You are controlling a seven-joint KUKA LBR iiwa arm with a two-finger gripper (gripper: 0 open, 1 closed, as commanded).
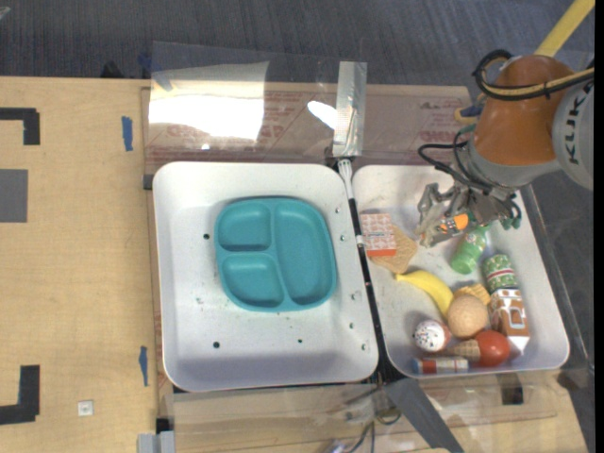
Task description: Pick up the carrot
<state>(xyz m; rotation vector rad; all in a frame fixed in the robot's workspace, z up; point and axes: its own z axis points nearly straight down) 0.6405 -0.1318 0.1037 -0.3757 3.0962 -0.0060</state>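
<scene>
Lowest in the frame, along the right bin's (552, 347) bottom wall, lie a marker-like stick (442, 366), a tomato (493, 347) and a speckled egg (429, 334), with a banana (429, 287) just above. Higher in that bin, the gripper (451, 217) hangs under the orange band (514, 111), its jaws closed on what looks like the small orange carrot (459, 222). At centre left, the other bin (179, 347) holds a teal divided tray (276, 254).

Wood bench (75, 281) w/ 2 white bins (179, 347) side by side.
</scene>
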